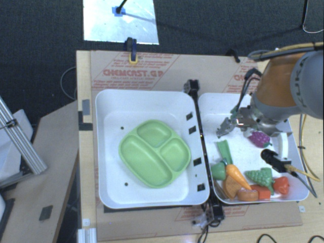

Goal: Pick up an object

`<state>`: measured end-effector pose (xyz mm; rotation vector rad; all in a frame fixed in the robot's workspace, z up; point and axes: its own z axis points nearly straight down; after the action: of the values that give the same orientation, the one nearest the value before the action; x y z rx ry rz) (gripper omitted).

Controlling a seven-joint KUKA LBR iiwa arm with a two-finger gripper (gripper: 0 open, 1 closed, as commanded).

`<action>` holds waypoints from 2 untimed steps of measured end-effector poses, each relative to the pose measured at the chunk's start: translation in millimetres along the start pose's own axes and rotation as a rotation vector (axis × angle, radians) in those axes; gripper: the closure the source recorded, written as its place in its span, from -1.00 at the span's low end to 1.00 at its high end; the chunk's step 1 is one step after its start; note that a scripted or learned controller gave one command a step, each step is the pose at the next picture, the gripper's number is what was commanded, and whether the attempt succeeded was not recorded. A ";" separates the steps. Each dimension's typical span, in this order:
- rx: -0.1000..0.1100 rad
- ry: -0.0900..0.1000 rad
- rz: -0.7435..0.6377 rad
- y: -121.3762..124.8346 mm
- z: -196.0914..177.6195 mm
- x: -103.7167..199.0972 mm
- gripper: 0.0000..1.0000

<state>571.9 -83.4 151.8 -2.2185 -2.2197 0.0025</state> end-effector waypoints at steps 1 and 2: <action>0.001 0.000 0.000 -0.8 61.2 -5.6 -1.00; -0.003 0.000 -0.001 -0.3 67.4 -5.3 -1.00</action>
<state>571.4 -88.6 84.3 -2.2196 -2.2221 -0.0005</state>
